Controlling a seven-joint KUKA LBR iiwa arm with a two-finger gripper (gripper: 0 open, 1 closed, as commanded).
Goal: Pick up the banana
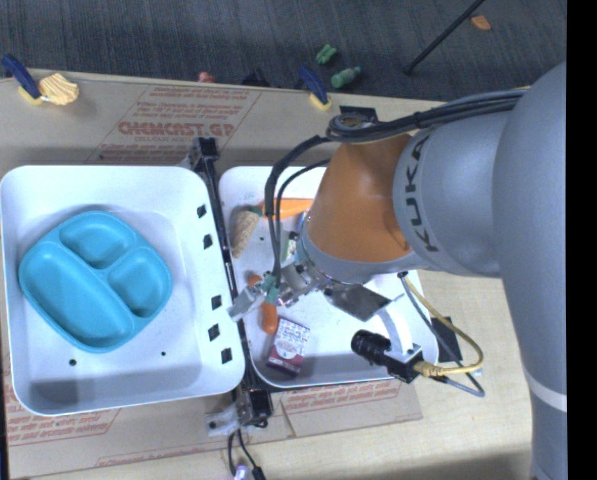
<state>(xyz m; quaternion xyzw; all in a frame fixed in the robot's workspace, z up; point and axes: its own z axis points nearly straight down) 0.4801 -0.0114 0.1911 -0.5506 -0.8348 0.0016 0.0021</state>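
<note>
The arm's grey and orange wrist covers most of the right bin. My gripper is low over that bin's left side, close to the divider between the bins. A pale tan, curved object, possibly the banana, lies at the bin's back left, a little behind the gripper and apart from it. Something small and greenish shows at the gripper's tip, too small to identify. Whatever lies under the wrist is hidden.
An orange piece and a small dark red and white packet lie just in front of the gripper. Another orange item lies at the back. The left bin holds a blue divided plate. Cables trail at the front right.
</note>
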